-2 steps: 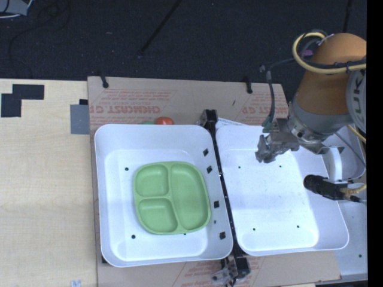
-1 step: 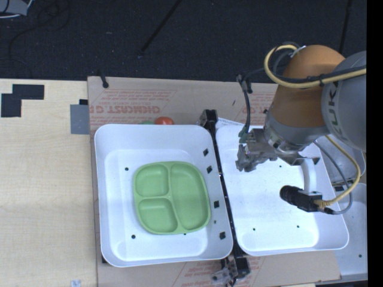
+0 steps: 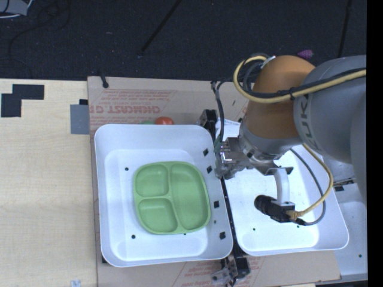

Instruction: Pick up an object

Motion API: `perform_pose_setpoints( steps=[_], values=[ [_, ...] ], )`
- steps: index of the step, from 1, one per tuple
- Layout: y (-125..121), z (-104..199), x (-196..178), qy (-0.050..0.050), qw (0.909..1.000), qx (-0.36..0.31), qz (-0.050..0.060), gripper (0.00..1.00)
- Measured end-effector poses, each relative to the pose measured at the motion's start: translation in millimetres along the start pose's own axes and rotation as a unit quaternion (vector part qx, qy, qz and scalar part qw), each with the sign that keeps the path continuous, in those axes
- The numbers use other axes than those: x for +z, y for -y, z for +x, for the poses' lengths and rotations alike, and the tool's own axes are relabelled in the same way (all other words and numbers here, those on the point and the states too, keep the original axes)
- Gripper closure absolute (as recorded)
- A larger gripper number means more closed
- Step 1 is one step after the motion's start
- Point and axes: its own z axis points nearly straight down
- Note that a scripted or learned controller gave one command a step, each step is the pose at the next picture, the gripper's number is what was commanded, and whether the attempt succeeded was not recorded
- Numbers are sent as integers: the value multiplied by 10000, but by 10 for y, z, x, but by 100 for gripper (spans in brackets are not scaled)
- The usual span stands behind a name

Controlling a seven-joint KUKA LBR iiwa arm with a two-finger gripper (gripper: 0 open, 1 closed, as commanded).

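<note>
Green plastic plate [image 3: 172,197], sectioned, lies flat inside the left bin [image 3: 114,142]; likely light, stiff and slick, best pinched at its raised rim. Gripper [image 3: 226,162] sits right of the plate, grip state unclear.

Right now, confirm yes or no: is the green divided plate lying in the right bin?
No. The green divided plate lies in the left bin.

A green divided plate [image 3: 172,197] lies in the left bin [image 3: 114,160]; the arm [image 3: 281,109] apparently hovers over the right one.

two white bins [image 3: 114,160], cardboard sheet [image 3: 149,103]
</note>
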Motion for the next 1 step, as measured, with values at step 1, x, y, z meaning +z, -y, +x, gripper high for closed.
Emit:
perform_pose_setpoints(
  steps=[1],
  values=[
    [61,434,-7,5,10000,2,-6,100]
  ],
)
